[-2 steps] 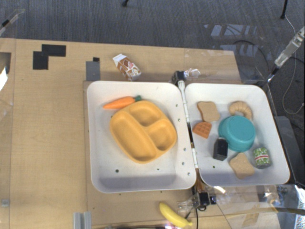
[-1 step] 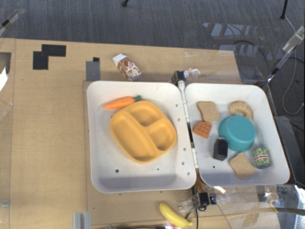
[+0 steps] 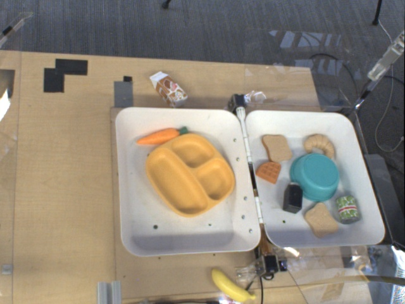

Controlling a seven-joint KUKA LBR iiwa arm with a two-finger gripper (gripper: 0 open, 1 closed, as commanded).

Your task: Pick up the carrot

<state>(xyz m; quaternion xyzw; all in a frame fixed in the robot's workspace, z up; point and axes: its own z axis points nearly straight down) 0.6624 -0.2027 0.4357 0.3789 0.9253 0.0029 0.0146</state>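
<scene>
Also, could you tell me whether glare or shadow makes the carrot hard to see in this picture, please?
In the camera view, the carrot is evenly lit and sharp against the left bin, beside the yellow divided plate; glare falls on clear sheeting at the top right, away from it; shadows are soft.

A single camera hangs above the bench (image 3: 57,189) and looks down at a slant, far enough back to take in both white bins whole: the left bin (image 3: 130,189) and the right bin (image 3: 361,170), side by side. The far edge of the bench and a strip of grey carpeted floor (image 3: 190,24) lie along the top of the view.
</scene>
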